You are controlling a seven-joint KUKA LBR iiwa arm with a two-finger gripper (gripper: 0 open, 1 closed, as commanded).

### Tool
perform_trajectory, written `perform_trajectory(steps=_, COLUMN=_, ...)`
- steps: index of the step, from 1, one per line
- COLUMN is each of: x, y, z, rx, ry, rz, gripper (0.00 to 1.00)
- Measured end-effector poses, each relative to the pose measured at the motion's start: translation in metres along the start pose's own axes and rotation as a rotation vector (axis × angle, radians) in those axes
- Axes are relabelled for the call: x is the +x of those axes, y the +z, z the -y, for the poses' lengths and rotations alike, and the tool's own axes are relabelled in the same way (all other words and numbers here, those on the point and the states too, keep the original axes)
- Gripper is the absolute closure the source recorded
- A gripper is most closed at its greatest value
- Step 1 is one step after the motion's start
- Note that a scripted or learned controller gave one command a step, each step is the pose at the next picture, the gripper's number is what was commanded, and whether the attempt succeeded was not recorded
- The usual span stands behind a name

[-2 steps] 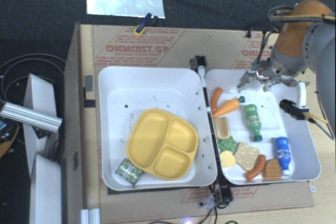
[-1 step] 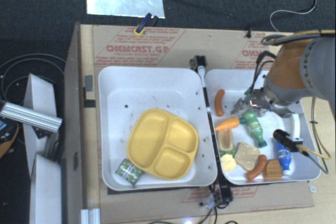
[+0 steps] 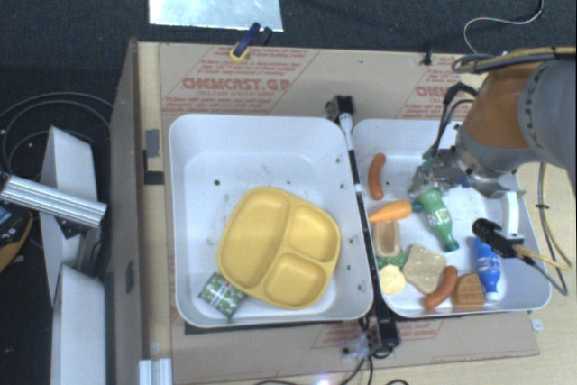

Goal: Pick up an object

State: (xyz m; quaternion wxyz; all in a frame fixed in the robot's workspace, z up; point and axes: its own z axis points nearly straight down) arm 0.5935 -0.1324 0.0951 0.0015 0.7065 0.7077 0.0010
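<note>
Camera view: arm [image 3: 518,108] enters from the right, cut off at the frame edge; its hand [image 3: 435,174] sits low over the right bin [image 3: 532,284], just above the green bottle [image 3: 438,216]. Wrist bulk hides the grip, so open or closed cannot be told. Carrot [image 3: 390,213] touches the bottle's left; sausage [image 3: 376,175] is nearby. Left bin [image 3: 194,149] holds a yellow divided plate [image 3: 279,245], partly covering a small green packet [image 3: 221,294].
</note>
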Motion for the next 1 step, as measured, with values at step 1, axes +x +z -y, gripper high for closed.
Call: perform_trajectory(steps=1, x=0.0762, y=-0.0909, z=0.0434, rx=-0.001, ry=-0.003, rz=-0.002, gripper=1.00)
